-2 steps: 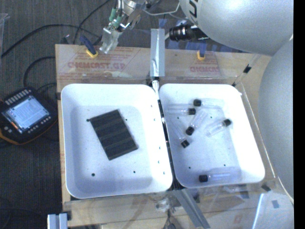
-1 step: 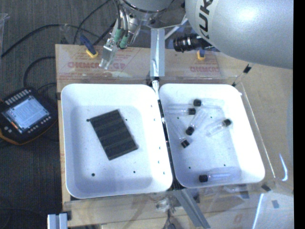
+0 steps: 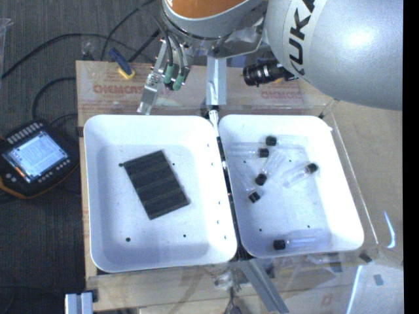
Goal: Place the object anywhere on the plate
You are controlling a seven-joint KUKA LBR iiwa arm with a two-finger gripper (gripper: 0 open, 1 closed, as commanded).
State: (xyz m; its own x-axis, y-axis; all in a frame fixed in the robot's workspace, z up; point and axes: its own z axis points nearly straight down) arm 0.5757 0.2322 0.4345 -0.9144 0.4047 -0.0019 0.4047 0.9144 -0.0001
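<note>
I cannot tell my gripper's state. The clear vials (image 3: 283, 164) lie jumbled and may slip before reaching the dark plate (image 3: 156, 184).

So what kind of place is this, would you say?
Probably a robotics lab or test cell: a KUKA arm hangs over two white bins, clear capped vials fill one, and a teach pendant lies alongside.
</note>
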